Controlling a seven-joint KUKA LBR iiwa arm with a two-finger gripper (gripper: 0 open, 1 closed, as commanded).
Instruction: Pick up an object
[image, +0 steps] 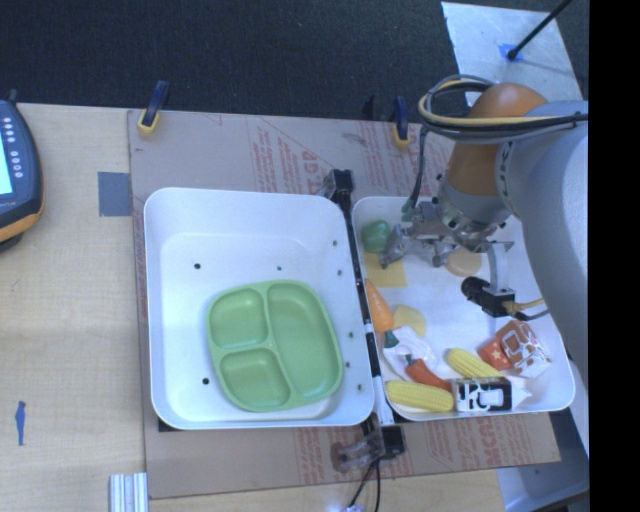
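Note:
My gripper (421, 243) hangs low over the far end of the right bin (560, 392). Just to its left lies a green round piece (376, 236), and a flat yellow slice (393, 273) lies below it. A tan round piece (464, 263) sits to the gripper's right. Nearer the front are an orange carrot (378, 305), a pale yellow piece (409, 320), two corn cobs (419, 397) (471, 362), a red pepper (428, 375), a black-and-white box (483, 396) and a red-and-white packet (515, 348). Nothing shows as held.
The left bin (170, 230) holds a green divided plate (273, 344). A dark handheld device (15, 170) lies at the bench's far left. Yellow clamps (151, 113) (400, 130) grip the board's back edge.

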